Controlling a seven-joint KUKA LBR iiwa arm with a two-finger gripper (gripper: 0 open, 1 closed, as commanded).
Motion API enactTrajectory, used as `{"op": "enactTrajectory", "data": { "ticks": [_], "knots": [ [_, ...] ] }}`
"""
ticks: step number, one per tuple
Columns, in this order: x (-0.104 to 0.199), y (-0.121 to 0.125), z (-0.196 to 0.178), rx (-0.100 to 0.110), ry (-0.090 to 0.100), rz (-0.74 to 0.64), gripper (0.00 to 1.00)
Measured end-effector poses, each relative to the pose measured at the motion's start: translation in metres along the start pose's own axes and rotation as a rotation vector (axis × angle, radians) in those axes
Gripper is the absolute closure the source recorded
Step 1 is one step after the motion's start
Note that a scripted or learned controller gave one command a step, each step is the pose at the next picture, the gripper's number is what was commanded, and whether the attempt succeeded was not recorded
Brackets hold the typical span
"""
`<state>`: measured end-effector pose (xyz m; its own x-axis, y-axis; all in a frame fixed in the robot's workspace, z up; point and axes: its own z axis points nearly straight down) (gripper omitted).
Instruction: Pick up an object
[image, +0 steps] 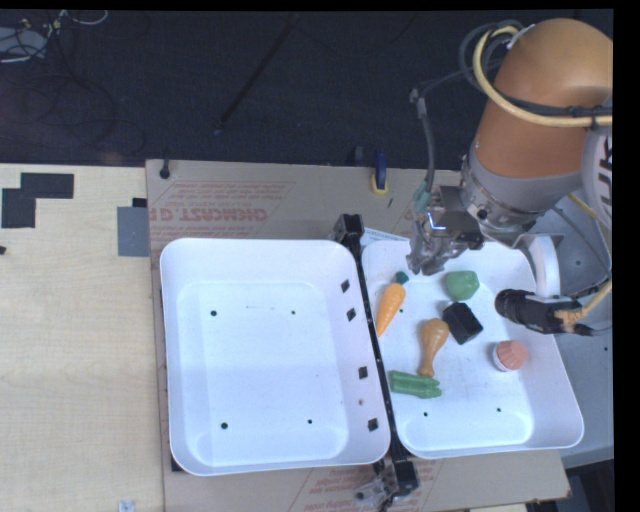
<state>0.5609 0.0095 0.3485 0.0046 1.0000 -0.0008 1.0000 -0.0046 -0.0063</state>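
The grey two-finger gripper (428, 262) is hovering over the right white plastic bin (560, 420), just above the orange toy carrot (390, 306); nothing is sitting between its fingers, which are looking slightly parted. Right of the carrot are lying a green rounded piece (461, 284) and a black block (462, 322).

The cardboard sheet (260, 205) under the bins bears red printed lettering (upside down, not clearly legible).
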Motion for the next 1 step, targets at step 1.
{"op": "enactTrajectory", "data": {
  "ticks": [1],
  "knots": [
    [0.0491, 0.0541, -0.0666, -0.012, 0.001, -0.009, 1.0]
  ]
}}
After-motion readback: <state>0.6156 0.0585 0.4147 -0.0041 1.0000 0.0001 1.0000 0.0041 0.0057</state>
